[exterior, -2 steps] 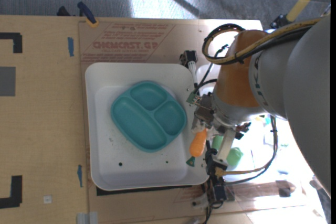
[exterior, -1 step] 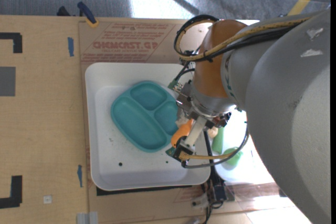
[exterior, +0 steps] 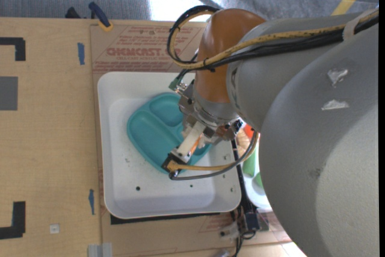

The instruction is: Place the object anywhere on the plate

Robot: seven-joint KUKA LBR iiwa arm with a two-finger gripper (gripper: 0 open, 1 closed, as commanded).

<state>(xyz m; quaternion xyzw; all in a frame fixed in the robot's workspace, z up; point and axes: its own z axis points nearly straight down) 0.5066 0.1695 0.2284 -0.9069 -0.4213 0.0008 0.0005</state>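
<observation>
A teal plate with divided compartments lies in the left white bin, tilted toward the bin's middle. The arm's orange band and wrist hang over the plate's right side. Below them my gripper sits over the plate's right edge, largely covered by the wrist. I see nothing held in it. A small peach-coloured object peeks out just right of the gripper, at the divide between the bins.
A green object shows in the right bin, mostly hidden under the big grey arm. Brown cardboard with blue tape marks surrounds the bins on the left. The left bin's white floor lies bare in front of the plate.
</observation>
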